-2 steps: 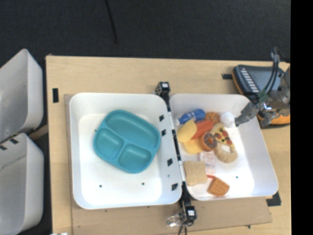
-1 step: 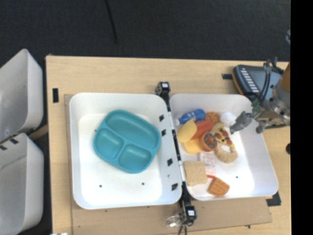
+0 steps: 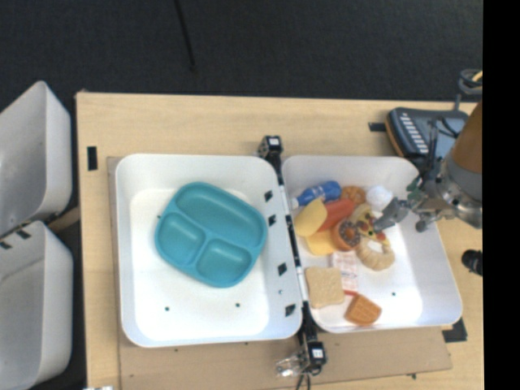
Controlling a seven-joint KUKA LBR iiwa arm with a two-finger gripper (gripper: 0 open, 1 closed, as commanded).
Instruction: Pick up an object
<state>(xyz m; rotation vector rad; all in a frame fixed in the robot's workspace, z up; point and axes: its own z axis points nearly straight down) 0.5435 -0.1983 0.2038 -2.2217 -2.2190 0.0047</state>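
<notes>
This looks like a robotics lab. A plain wooden bench (image 3: 97, 242) stands on dark carpet (image 3: 244, 31) and bears two shallow white bins (image 3: 130, 315), clamped side by side, with a grey robot arm (image 3: 455, 193) reaching in over toy food (image 3: 345, 234).

One fixed camera looked down on me at a slant, taking in both bins (image 3: 130, 299) from above the bench (image 3: 97, 120).

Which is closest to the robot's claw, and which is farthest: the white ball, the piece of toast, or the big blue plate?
Measured from the gripper in the camera view:
1. White ball: right bin, just above the gripper.
2. Piece of toast: right bin, lower down near the divider.
3. Blue plate: over in the left bin, farthest away.
</notes>
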